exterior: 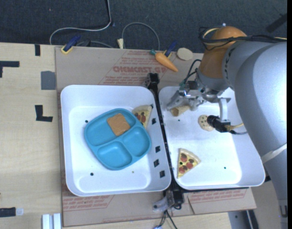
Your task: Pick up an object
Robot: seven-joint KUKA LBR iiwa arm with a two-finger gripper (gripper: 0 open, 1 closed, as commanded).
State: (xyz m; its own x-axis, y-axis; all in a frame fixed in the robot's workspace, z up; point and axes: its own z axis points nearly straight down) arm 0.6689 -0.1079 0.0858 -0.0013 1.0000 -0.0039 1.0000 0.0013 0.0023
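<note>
Lying in the right white plastic bin [232, 175] near its back-left corner, a small tan stubby toy food piece [179, 110] has its long axis running left-right, slightly tilted. The metal two-finger end effector [184, 99] hangs just above it, touching or nearly so; whether its fingers are parted cannot be told. A round speckled cookie [203, 122] sits nearby.

A cardboard sheet [131, 67] lies under both white bins on the wooden counter [22, 142]. At its far edge sit a toy carrot [165, 61] and a pale round piece [184, 54] — close together. Cables [108, 13] loop behind the sheet's far edge — over dark carpet [50, 8].
</note>
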